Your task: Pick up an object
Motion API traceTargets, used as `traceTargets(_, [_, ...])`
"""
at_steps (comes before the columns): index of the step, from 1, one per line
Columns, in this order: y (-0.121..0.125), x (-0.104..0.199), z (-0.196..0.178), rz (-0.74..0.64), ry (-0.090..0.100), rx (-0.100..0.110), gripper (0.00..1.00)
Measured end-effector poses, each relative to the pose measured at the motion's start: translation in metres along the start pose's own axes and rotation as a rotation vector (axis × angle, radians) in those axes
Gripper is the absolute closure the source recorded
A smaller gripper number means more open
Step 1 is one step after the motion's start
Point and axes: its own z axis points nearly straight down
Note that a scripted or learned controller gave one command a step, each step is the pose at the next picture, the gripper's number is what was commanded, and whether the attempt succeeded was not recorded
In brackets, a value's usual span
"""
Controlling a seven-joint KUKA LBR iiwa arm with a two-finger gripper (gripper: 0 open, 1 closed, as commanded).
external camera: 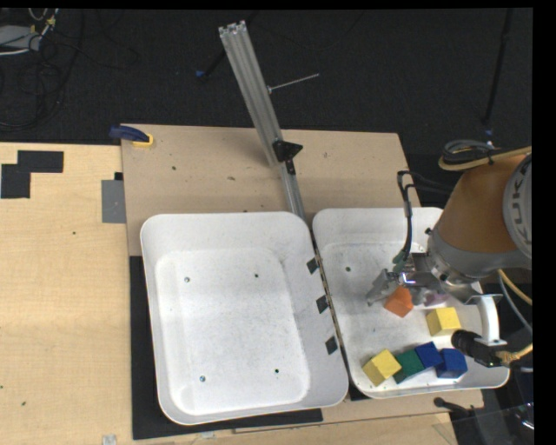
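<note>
Blocks [417,358] in right bin [365,243], perhaps six.

One fixed overhead view, slanting down on both bins [234,235].

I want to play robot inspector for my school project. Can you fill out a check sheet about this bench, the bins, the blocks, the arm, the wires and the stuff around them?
Surface: wooden bench bearing two white bins; left bin has nothing seen in it.
Job's things: in the right bin, orange block, yellow block, second yellow block, green block, two blue blocks.
Clutter: blue and yellow clamp at the bench's far left corner.
Grippers: gripper low over the right bin, right beside the orange block; grasp cannot be told.
Cables: black cable along the arm; loose cables on the floor, top left.
Surroundings: slanted metal rail, dark floor.
</note>
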Motion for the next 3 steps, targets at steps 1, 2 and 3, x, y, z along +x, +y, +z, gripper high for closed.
traceTargets(1, [0.007, -0.001, 0.04, 0.003, -0.007, -0.027, 0.0])
traceTargets(2, [0.008, -0.003, 0.03, 0.01, -0.008, -0.03, 1.0])
traceTargets(3, [0.015, -0.004, -0.03, -0.001, -0.003, -0.014, 1.0])
